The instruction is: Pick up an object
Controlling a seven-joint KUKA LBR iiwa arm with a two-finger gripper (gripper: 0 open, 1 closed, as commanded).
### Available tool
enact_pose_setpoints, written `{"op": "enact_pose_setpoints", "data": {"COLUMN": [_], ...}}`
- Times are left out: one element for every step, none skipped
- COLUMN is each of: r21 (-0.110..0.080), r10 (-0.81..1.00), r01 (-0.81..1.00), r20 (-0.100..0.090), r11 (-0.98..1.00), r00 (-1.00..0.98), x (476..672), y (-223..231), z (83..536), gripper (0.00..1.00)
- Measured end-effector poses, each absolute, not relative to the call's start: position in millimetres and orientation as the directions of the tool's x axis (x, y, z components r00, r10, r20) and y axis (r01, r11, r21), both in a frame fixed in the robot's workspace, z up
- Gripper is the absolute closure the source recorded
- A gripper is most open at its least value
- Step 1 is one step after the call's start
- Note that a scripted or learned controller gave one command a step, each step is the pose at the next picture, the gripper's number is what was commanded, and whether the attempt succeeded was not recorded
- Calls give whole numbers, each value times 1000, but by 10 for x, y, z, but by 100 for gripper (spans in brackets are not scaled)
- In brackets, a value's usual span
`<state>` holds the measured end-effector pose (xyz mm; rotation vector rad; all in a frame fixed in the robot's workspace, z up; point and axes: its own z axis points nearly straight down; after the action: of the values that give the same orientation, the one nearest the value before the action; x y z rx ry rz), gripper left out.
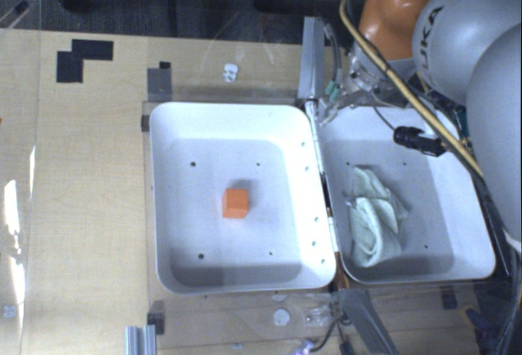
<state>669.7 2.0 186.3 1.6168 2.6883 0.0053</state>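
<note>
From my seat I have the single overhead view. A small orange cube (236, 203), matte and block-like with a slightly darker lower face, sits on the floor of the left white plastic bin (175, 264), roughly at the middle of the frame's left-centre, well clear of every wall. In the right white plastic bin (477, 259) lies a crumpled pale green cloth (373, 219), bunched lengthwise along that bin's left half, near the divider where the two bins meet.

The grey arm with its orange band (400, 2) fills the upper right of the frame, and its wrist end comes down by the upper left corner of the right bin, beside a grey metal upright. The jaws (336, 104) are there among cables and fittings; I cannot tell how far apart they stand, and I see nothing between them. They are well apart from both the cube and the cloth.

The pale wooden bench (81, 206) carries black L-shaped markings (81, 59) at upper left.
</note>
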Motion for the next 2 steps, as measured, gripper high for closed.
{"op": "enact_pose_setpoints", "data": {"r21": [6, 6], "r10": [909, 952], "r01": [909, 952], "r20": [-2, -1], "r11": [417, 306], "r00": [-417, -306], "x": [6699, 6698], "y": [3, 40], "z": [1867, 1867], "gripper": [100, 100]}}
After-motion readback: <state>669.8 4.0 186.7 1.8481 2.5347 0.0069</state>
